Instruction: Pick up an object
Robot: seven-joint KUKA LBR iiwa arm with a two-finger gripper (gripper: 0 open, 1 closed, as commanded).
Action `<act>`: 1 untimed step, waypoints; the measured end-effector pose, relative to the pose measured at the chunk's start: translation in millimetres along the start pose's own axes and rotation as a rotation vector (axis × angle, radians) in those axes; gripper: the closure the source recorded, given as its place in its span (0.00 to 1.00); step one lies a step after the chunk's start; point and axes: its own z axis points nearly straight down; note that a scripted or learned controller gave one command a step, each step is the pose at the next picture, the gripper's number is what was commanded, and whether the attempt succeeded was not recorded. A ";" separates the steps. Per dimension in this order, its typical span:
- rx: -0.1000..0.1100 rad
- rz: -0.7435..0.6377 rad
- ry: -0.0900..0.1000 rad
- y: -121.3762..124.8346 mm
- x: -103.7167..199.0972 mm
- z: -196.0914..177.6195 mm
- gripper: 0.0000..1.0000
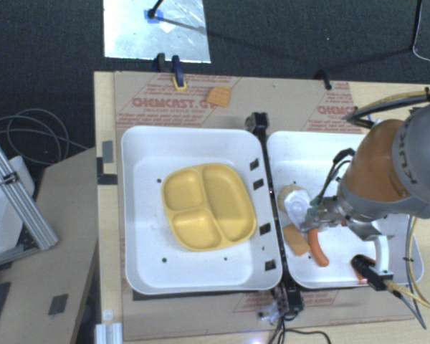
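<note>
lying in right bin (322, 153), orange carrot (319, 250) long axis near-vertical, gripper (309, 219) above

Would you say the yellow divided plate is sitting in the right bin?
No, the plate lies in the left bin, apart from the gripper.

gripper (309, 221) low in right bin (301, 149), near its left wall | cup-like object (295, 203) just left of gripper, touching | flat piece (296, 241) below-left, sausage-shaped item (319, 250) just below | left bin (140, 213) beyond divider, left | divided tray (208, 206) lies in it, well left of gripper
</note>
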 end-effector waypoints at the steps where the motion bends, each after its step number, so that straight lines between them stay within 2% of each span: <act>1: -0.012 -0.006 0.000 39.7 81.3 -106.3 1.00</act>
